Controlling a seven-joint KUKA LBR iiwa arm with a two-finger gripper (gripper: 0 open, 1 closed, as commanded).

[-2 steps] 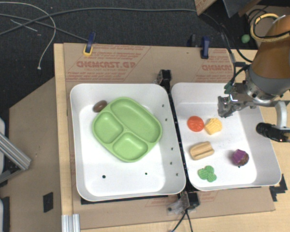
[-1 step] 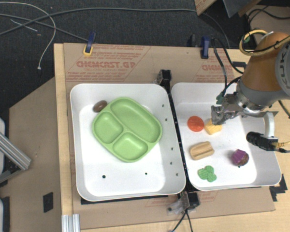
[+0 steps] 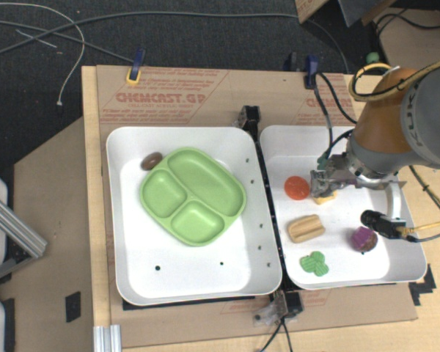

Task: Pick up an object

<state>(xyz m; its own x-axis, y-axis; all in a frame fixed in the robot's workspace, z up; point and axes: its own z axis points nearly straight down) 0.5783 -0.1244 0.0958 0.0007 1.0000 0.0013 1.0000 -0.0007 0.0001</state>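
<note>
Grey arm (image 3: 396,123) is reaching into the right bin (image 3: 279,152), its gripper (image 3: 324,189) hovering beside a red tomato (image 3: 297,188); its grip is impossible to judge.

arm (image 3: 425,123): grey | orange band (image 3: 381,119) | yellow cable (image 3: 368,75) | metal hand (image 3: 325,185)

Two white bins sit side by side: the left bin (image 3: 125,218) and the right bin (image 3: 293,149). The left holds one green divided plate (image 3: 193,196) and one brown lump (image 3: 152,161). The right holds one red tomato (image 3: 297,188), one bread roll (image 3: 306,228), one green broccoli piece (image 3: 314,263) and one purple item (image 3: 363,238).
</note>
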